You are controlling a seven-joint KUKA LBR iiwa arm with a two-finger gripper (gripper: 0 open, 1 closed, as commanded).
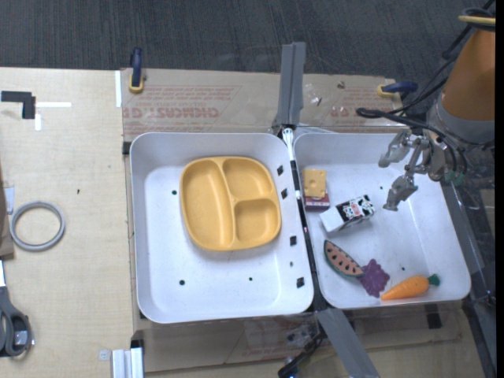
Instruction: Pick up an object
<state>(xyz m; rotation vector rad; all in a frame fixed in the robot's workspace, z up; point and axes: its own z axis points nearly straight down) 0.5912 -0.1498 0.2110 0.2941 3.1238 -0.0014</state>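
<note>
The right bin (425,235) holds a yellow and brown block (315,187), a small black-and-white cow-pattern carton (348,213) lying on its side, a watermelon slice (342,258), a purple grape bunch (375,276) and an orange carrot (408,287). My gripper (388,183) hangs over the upper right part of this bin, just right of the carton and apart from it. It is open with nothing between its fingers (401,190). A yellow divided plate (231,203) lies in the left bin (157,274).
The grey divider (293,93) runs between the bins at the back. On the wooden bench to the left lie a grey tape ring (35,225) and scissors (14,333). Cables trail behind the arm (472,77) at the right.
</note>
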